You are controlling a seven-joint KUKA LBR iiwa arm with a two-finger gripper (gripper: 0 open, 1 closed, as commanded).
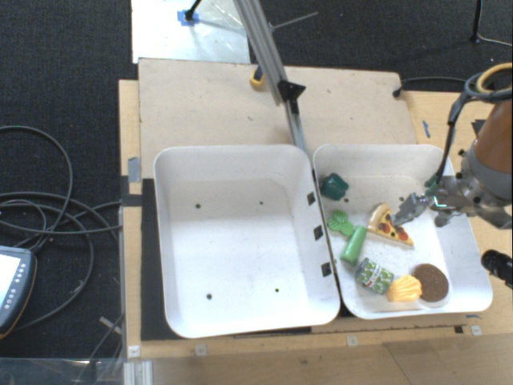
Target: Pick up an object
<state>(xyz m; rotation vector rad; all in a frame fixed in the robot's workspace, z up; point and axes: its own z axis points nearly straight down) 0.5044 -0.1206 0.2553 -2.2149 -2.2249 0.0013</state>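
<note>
From the camera above the bench, I see my claw point(413, 208) over the right bin point(469, 291), just beside the tip of the pizza slice point(389, 225). I cannot tell if my claw is released or clenched, and I see nothing in it. The slice lies near the bin's middle. To its left is a green brush point(348, 236), and further back a dark green block point(334, 186). Near the front edge are a small can point(373, 275), a yellow shell point(405, 289) and a brown cookie point(432, 281). The left bin point(172, 175) stands beside.
</note>
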